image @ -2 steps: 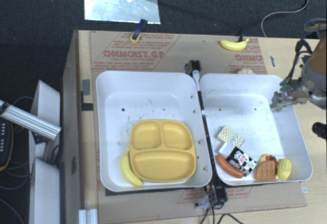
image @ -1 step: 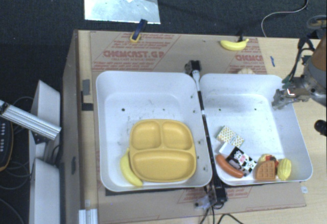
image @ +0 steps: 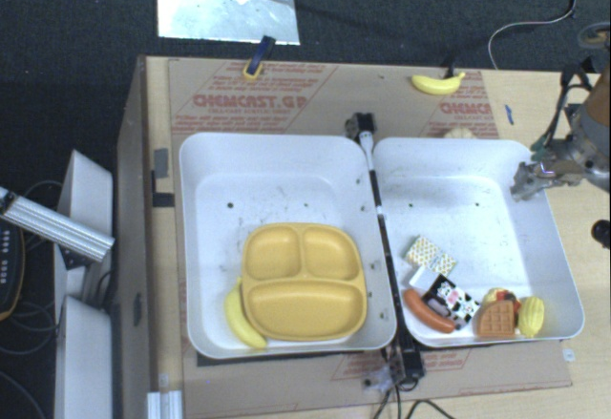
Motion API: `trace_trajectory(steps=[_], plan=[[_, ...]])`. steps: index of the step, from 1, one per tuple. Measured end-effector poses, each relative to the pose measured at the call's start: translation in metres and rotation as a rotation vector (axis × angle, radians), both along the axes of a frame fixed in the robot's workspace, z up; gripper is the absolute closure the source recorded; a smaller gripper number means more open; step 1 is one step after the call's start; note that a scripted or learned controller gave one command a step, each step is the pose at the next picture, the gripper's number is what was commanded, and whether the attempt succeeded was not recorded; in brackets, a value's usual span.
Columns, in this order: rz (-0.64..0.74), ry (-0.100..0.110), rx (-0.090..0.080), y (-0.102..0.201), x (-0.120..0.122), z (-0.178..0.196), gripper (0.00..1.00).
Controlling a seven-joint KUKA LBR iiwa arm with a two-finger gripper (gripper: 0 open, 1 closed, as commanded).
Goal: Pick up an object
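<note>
Overhead, two white bins sit side by side on the bench. Left bin: a yellow divided plate with a banana curved along its lower-left edge, long axis running from upper left to lower right. Right bin: a cluster near the front wall, comprising a checkered block, a sausage lying diagonally, a waffle and a yellow corn piece. Gripper hangs at the right bin's far right rim, well apart from the cluster; whether it is released or clenched cannot be told.
</note>
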State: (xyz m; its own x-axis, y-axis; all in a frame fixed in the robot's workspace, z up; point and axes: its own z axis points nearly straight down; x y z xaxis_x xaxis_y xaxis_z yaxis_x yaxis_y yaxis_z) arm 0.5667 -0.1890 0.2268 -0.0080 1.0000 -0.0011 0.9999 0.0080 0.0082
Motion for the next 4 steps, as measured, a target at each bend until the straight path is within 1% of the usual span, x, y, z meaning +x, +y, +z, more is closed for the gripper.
trace_trajectory(steps=[1, 2, 3, 4], plan=[[0.003, -0.004, 0.000, 0.000, 0.001, 0.011, 1.00], [-0.007, 0.007, 0.000, -0.016, -0.002, -0.026, 1.00], [-0.004, 0.003, -0.001, -0.016, 0.000, -0.015, 1.00], [-0.007, 0.005, 0.000, -0.016, -0.035, 0.006, 1.00]])
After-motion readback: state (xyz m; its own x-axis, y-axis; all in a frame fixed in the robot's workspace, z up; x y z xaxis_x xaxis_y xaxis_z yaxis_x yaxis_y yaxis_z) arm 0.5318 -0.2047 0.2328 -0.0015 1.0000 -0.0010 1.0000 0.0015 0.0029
